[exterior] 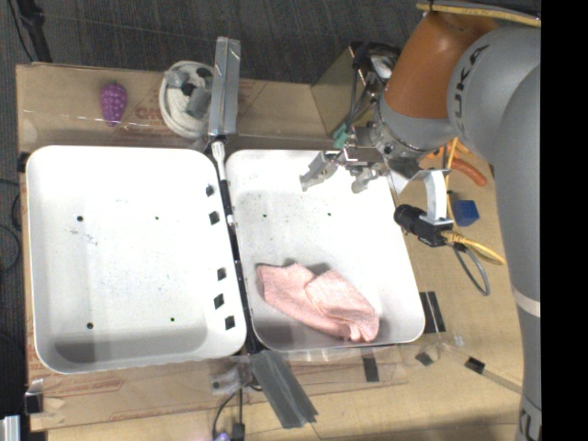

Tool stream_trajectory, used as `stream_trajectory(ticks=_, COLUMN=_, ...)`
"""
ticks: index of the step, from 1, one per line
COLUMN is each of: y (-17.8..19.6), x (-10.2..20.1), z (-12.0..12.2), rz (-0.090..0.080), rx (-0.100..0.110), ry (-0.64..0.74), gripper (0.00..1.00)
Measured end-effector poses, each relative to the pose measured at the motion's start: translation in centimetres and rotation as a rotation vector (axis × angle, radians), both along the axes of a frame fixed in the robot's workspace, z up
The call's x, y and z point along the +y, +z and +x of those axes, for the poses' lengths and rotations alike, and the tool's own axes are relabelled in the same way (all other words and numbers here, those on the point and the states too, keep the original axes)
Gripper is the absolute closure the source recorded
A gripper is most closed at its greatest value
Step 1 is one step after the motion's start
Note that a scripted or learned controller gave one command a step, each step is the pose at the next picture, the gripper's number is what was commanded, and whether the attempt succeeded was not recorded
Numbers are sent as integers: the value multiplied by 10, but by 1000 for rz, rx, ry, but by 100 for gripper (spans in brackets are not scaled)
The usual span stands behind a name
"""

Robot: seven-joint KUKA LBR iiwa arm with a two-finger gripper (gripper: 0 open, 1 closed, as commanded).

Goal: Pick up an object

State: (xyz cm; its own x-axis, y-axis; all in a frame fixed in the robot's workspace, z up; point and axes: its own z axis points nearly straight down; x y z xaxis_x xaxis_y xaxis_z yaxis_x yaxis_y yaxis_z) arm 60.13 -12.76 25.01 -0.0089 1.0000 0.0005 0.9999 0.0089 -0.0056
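Note:
A crumpled pink cloth [319, 302] lies in the right bin [276, 209], toward its near edge. My gripper [339, 176] hangs above the far side of that bin, well away from the cloth. Its two fingers [315, 173] are spread apart, with nothing between them. The grey arm with its orange band reaches in from the upper right.
The left bin [119, 255] stands beside the right one, with a dark divider strip and black clips between them. Beyond the bins, a purple object [113, 102] and a white coil [186, 97] rest on the bench. A blue block [466, 212] and cables lie at the right.

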Motion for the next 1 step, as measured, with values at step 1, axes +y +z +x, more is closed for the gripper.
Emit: stream_trajectory(ticks=1, y=-106, x=5, z=-75, rz=1, rx=1, ry=-9, gripper=0)
